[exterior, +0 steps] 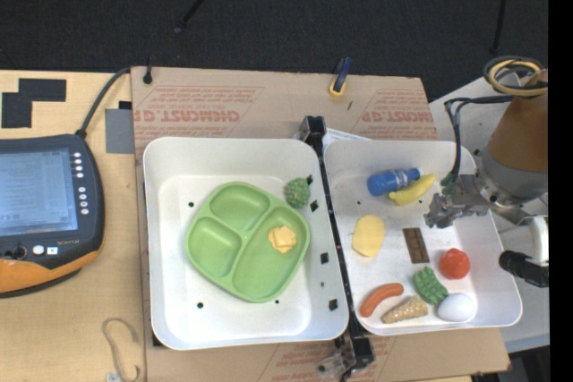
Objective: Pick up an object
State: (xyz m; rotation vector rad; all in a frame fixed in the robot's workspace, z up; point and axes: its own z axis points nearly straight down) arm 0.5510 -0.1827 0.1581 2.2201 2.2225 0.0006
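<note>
The two-finger gripper [445,208] hangs over the right side of the right white bin [510,304]; whether it is parted or closed cannot be told, and nothing is seen held in it. Just left of it lie a blue plastic bottle [392,181] and a yellow toy banana [412,191], touching each other. Nearer and to the left sits a small brown rectangular block [414,244], with a pale yellow rounded lump [368,236] further left. Near of the gripper is a red toy tomato [455,264], then a green knobbly toy vegetable [430,285], a white egg-shaped piece [455,307], a tan wedge [405,309] and an orange-red toy sausage [381,299] along the near wall. The left white bin [161,192] holds a green divided plastic plate [228,241] bearing a small yellow piece [283,238], with a green leafy toy [297,191] at its far right rim.
</note>
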